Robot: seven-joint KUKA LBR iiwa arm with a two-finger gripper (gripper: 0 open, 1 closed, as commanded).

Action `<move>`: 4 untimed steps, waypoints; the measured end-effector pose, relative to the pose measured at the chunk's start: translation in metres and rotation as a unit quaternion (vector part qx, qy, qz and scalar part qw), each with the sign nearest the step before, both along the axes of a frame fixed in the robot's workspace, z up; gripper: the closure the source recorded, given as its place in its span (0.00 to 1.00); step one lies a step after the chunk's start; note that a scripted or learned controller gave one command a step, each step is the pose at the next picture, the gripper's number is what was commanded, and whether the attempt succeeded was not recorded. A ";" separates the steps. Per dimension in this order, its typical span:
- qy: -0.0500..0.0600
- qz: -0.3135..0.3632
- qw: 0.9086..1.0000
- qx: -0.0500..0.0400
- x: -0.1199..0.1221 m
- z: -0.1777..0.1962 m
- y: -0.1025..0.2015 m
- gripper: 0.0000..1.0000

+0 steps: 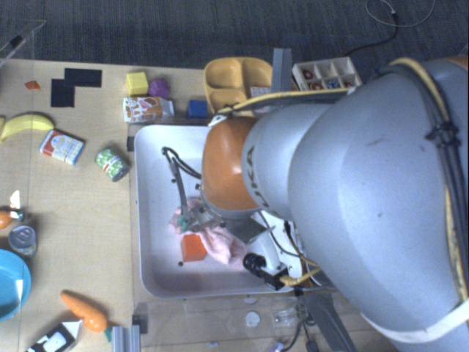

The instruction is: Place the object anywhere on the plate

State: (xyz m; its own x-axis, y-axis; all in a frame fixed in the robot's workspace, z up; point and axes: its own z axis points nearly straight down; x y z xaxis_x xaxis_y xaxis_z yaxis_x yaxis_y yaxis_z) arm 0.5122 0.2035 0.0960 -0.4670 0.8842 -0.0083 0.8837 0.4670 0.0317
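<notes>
Cloth [220, 244] — pink, crumpled in the white bin [150, 196] beside an orange block [193, 248] — looks soft, light, best pinched at a raised fold; whether the hand [189, 218] is apart or together, I cannot tell.

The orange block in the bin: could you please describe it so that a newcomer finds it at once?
Start at the white bin under the grey arm. Near its front wall, just below the gripper, lies the orange block against a pink cloth. It is the bin's sole boxy orange thing.
</notes>
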 end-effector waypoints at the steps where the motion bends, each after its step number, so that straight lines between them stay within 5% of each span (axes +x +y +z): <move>1: 0.011 0.058 0.998 -0.004 -0.009 0.055 -0.069 1.00; 2: 0.006 0.025 1.000 -0.007 -0.016 0.006 -0.028 1.00; 3: 0.009 0.097 0.995 -0.005 0.032 0.091 -0.113 1.00; 4: 0.009 0.143 0.990 -0.004 0.019 0.003 -0.032 1.00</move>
State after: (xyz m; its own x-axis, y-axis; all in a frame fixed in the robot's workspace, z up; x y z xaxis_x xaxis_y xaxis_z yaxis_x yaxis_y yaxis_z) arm 0.5313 0.1718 0.0986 -0.6990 0.7152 -0.0042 0.7151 0.6989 0.0121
